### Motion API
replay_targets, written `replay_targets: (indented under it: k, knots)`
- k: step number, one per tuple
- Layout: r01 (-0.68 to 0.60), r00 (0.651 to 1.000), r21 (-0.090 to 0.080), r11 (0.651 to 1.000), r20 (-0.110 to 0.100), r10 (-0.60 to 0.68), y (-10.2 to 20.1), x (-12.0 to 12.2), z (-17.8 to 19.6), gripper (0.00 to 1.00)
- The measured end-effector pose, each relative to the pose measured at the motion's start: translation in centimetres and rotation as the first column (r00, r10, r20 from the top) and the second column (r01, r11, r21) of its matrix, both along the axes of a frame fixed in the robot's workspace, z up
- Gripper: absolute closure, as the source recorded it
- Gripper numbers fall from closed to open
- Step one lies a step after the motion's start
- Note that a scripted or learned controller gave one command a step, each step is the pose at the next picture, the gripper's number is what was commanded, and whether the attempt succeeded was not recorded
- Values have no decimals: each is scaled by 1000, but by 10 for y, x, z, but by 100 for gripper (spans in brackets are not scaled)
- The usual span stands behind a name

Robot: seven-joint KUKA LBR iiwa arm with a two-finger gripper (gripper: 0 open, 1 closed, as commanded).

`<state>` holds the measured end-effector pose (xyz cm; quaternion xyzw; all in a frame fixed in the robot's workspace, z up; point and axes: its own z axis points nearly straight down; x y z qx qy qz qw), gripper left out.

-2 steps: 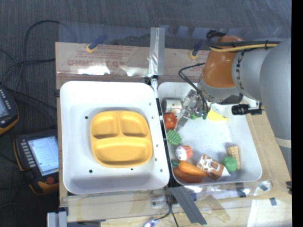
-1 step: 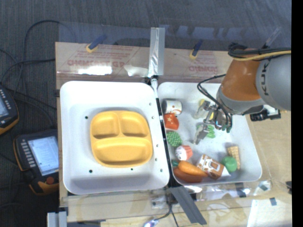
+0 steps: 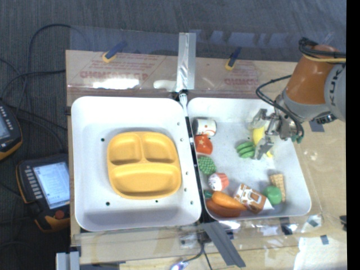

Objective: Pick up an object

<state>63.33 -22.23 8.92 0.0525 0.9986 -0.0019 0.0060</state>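
My gripper (image 3: 264, 135) is low inside the right bin (image 3: 298, 176), near its upper right part, on the arm with the orange band (image 3: 308, 80). A yellow toy (image 3: 258, 135) lies right at the gripper, partly covered by it. A green ridged toy (image 3: 245, 149) rests just left of the gripper, touching or nearly touching the yellow one. Whether anything is gripped I cannot tell.
Along the right bin's left and front sides lie a white can (image 3: 205, 127), a red toy (image 3: 203, 145), a green dotted ball (image 3: 206, 165), a carrot (image 3: 225, 204), a brown carton (image 3: 250, 198) and a cone (image 3: 277, 181). The left bin (image 3: 84, 151) holds a yellow divided tray (image 3: 144, 163).
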Motion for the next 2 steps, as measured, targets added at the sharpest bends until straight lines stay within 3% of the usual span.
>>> replay_targets:
  k: [1,2]
  knots:
    - [0,1000,-3,1000,6,0,0,2,12,100]
    - [278,961,6,961,6,-278,-1,-32,3,100]
